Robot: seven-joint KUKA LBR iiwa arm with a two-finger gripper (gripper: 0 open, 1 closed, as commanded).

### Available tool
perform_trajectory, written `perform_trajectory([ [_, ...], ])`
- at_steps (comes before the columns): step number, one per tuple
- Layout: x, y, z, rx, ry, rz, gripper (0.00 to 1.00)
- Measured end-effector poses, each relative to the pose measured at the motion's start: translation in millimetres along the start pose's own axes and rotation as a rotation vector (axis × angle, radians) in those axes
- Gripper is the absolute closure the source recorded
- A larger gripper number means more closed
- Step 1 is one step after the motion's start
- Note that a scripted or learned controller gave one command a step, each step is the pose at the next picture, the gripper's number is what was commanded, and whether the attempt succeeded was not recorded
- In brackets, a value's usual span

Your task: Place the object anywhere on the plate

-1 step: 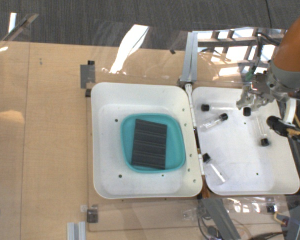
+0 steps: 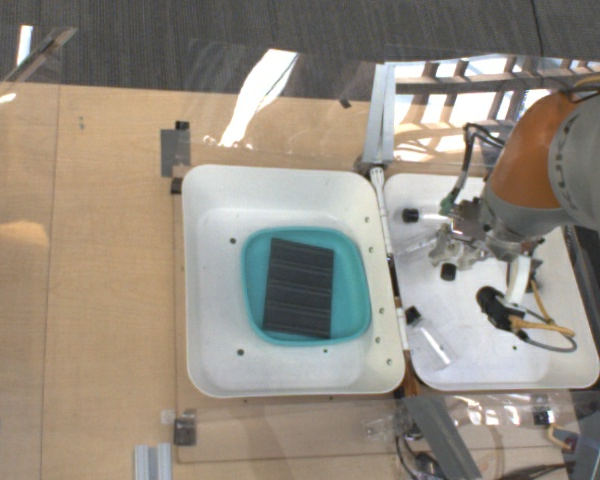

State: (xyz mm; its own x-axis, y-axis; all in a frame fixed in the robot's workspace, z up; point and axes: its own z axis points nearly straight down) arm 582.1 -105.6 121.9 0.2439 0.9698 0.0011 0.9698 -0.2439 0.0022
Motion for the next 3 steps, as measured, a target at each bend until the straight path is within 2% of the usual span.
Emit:
perform_trajectory([
  [1,72.0,10.1,-151.4,-0.008,0.001,0.035,1.00],
  [2,120.4,-22.3,-62.1,-0.001,0.000,-0.087,1.00],
  [3,191.2,-65.6,-79.7,-0.001,0.001,-0.215,1.00],
])
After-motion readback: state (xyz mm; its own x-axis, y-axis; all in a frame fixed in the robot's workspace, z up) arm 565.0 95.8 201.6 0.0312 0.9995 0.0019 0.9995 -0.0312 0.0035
